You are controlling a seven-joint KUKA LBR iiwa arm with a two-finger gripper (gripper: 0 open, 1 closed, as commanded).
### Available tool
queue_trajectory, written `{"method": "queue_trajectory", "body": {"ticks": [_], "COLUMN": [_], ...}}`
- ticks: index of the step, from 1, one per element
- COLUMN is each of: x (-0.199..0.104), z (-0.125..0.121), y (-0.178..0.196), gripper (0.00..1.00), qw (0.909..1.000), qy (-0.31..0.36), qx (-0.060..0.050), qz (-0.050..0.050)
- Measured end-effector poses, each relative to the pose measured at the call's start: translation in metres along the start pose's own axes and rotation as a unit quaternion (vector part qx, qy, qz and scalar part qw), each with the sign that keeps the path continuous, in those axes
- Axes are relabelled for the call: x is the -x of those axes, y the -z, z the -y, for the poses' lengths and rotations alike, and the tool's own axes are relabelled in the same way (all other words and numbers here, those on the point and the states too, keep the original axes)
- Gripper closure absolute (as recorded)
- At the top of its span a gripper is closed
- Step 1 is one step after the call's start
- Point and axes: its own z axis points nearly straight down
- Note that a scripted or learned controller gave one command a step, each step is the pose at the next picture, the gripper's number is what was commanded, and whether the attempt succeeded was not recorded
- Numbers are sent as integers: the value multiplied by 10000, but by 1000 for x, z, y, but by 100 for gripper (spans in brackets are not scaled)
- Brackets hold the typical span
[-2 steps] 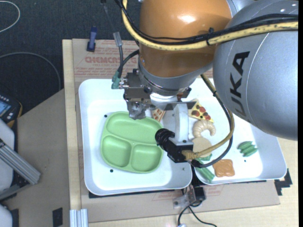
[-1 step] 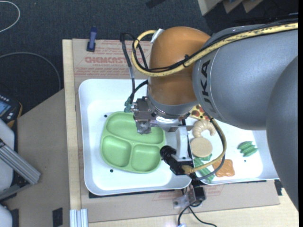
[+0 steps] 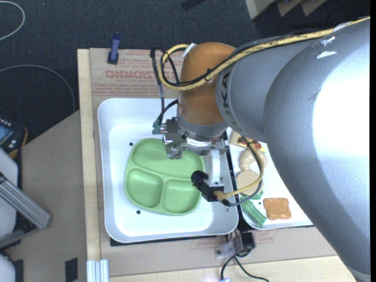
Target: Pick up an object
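A green divided plate point(image 3: 158, 181) lies in the left white bin point(image 3: 114, 157), with three compartments showing. My gripper point(image 3: 175, 150) hangs over the plate's far edge, under the orange wrist band. It is close to the plate's rim, and I cannot tell whether it touches. The arm's body hides the gripper's right side and part of the plate.
The right bin point(image 3: 294, 219) holds a brown waffle-like square point(image 3: 277, 208), a green piece point(image 3: 255, 209) and pale cream items point(image 3: 249, 168), partly hidden by the arm. A small blue object point(image 3: 114, 47) lies on the bench's far edge.
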Motion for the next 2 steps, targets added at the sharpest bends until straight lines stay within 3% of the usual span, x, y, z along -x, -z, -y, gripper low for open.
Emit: {"method": "queue_trajectory", "body": {"ticks": [1, 2], "x": [-34, -72], "z": [-38, 21], "y": [-62, 99], "gripper": [100, 100], "qw": [10000, 9999], "qy": [27, 57], "qx": [53, 118], "qz": [-30, -75]}}
